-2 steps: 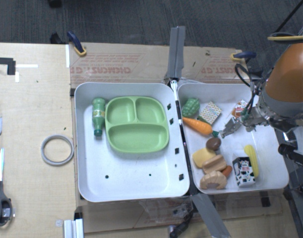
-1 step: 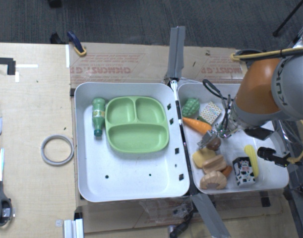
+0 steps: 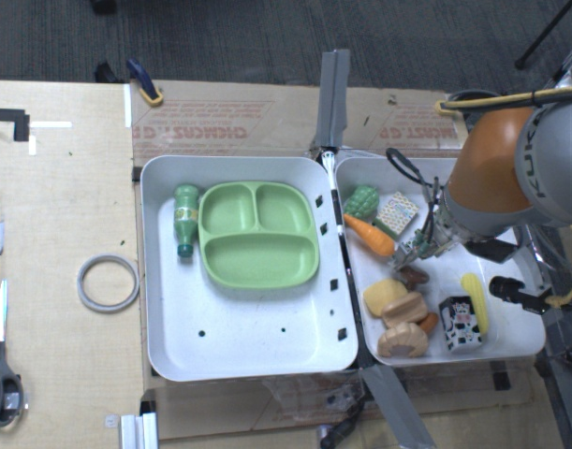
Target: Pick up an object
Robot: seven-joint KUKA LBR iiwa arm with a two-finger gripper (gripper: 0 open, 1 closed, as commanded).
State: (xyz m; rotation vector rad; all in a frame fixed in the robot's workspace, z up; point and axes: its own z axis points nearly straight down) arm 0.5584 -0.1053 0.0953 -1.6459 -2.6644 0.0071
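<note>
On the bare wooden bench [image 3: 61,213] at far left lie a pair of grey-handled scissors [image 3: 3,389] and, further in, a grey ring of tape [image 3: 108,282]. The left shallow white bin [image 3: 248,344] holds a small green plastic bottle [image 3: 185,219] lying against its left wall, just beside a pale green three-compartment plastic plate [image 3: 259,233] that sits in the bin's upper half. The right shallow white bin [image 3: 510,344] adjoins it and carries the loose items: an orange toy carrot [image 3: 370,235] near the dividing wall, a dark green knobbly toy vegetable [image 3: 362,200] above it, a pale patterned square packet [image 3: 396,212], a yellow-tan lumpy piece [image 3: 386,296], brown bread-like toy pieces [image 3: 403,328], a small black-and-white printed carton [image 3: 461,323] and a yellow toy corn cob [image 3: 474,299] touching the carton's right side. The two-finger gripper [image 3: 418,248] is low in this bin, between the carrot's tip and the packet, just above a small dark object [image 3: 412,274]. Whether its grip is released or clenched cannot be told; nothing is visibly held between them. The grey arm with its orange band [image 3: 490,162] enters from the right.
</note>
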